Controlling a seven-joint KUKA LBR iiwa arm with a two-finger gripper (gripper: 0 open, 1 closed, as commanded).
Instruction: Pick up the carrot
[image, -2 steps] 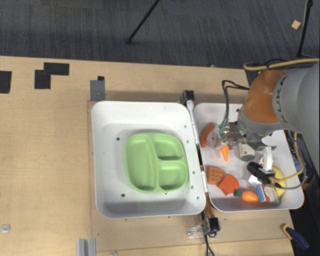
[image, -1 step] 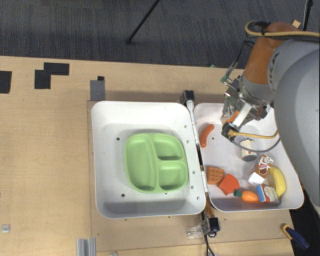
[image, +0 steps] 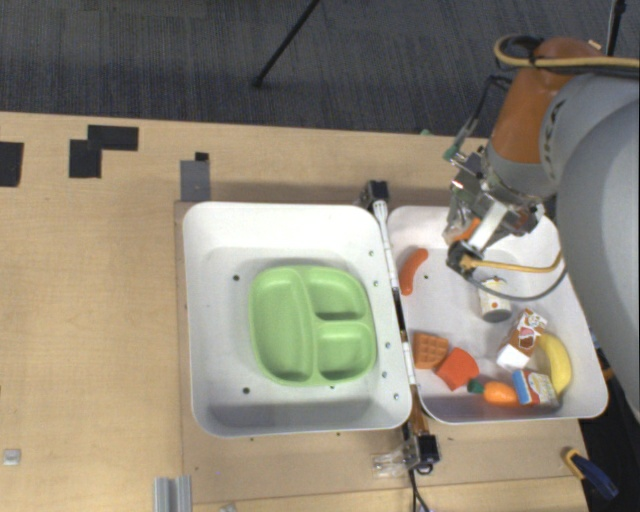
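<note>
The work is at its opening step, the approach. The grey arm's two-finger gripper (image: 476, 228) hangs over the upper part of the right-hand shallow white bin (image: 425, 228), at the upper right of the frame, and nothing shows in its grasp. Whether it is open or closed cannot be told from this slant. The small orange toy carrot with a green stub (image: 497, 392), as it is judged to be, lies at the lower edge of that bin. It is well apart from the gripper and wedged between a red-orange toy wedge (image: 459, 368) on its left and a little blue and white box (image: 525, 388) on its right, with a yellow toy banana (image: 557, 362) just beyond. A red curved sausage-shaped toy (image: 411, 270) near the gripper could be mistaken for the target. The next move calls for travelling down the frame to the carrot and descending narrowly, since its neighbours crowd it. The left-hand white bin (image: 215, 250) holds a green divided plastic plate (image: 310, 320).
</note>
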